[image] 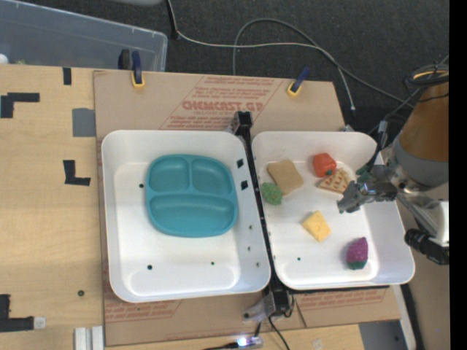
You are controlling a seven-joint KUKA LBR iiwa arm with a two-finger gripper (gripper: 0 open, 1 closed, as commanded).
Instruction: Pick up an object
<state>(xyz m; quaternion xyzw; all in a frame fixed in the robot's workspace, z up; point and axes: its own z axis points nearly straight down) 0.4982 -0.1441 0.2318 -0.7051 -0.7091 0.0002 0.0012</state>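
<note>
White plastic made up both bins, set side by side on a cardboard sheet (219, 100) clamped to the wooden bench (44, 195). The left bin (120, 268) held a teal tray (192, 195) with three wells, lying toward the far half; bare floor ran along its near side and a strip lay open at its left wall. The right bin (390, 272) held the small things. A tan block (284, 176) lay near the dividing wall, with a green ball (272, 194) touching or just beside its near-left corner. A red piece (324, 163) sat toward the far wall, and a waffle (335, 181) lay just beside it on the near side. A yellow wedge (317, 226) sat alone near the middle, with open floor all round it. A purple piece (357, 253) with a green base lay near the bin's near-right corner, close to the rim. The gripper (352, 197) hung over the right part of that bin, just right of the waffle, its dark fingers pointing left; whether they stood wide or narrow could not be told, and nothing showed between them. The grey arm (423, 162) crossed the bin's right rim. Cables (292, 31) looped over the dark floor beyond the far edge.
</note>
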